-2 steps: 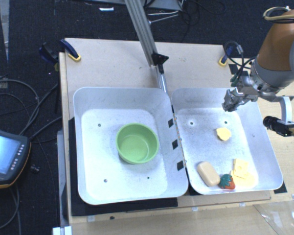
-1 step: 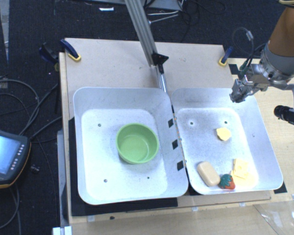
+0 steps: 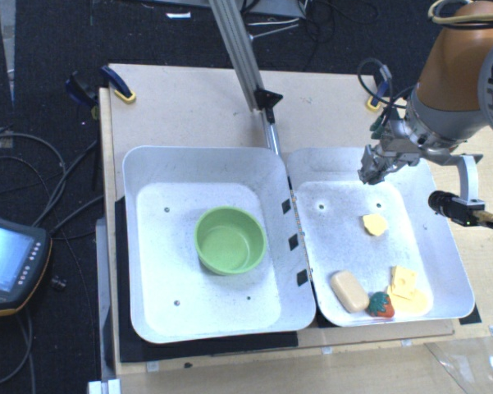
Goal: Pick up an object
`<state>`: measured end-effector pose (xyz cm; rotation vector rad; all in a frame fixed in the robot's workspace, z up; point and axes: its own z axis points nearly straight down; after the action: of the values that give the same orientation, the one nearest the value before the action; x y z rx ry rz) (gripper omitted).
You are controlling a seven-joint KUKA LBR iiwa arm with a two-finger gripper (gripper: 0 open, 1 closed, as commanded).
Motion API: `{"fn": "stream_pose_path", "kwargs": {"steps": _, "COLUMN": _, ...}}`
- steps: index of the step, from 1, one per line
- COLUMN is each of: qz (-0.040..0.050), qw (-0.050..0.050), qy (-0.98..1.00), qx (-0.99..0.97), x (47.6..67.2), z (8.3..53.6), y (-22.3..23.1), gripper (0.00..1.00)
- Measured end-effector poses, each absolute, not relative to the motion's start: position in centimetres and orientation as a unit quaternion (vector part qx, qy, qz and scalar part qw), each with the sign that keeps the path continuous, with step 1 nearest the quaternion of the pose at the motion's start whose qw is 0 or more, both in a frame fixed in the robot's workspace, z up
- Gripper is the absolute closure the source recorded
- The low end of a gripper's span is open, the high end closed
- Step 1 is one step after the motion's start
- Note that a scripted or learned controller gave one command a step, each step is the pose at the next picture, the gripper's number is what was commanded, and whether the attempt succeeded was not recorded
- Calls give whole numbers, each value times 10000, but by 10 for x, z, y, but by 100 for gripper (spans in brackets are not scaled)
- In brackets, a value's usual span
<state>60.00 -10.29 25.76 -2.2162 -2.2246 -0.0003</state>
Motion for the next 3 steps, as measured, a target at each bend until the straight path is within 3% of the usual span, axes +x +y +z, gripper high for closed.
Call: {"fn": "stream_pose_path", "kwargs": {"steps": 3, "qz": 2, "qw": 6, "qy": -7086, "qx": -7056, "x": 565, "z": 239, "y": 45, "gripper": 100}}
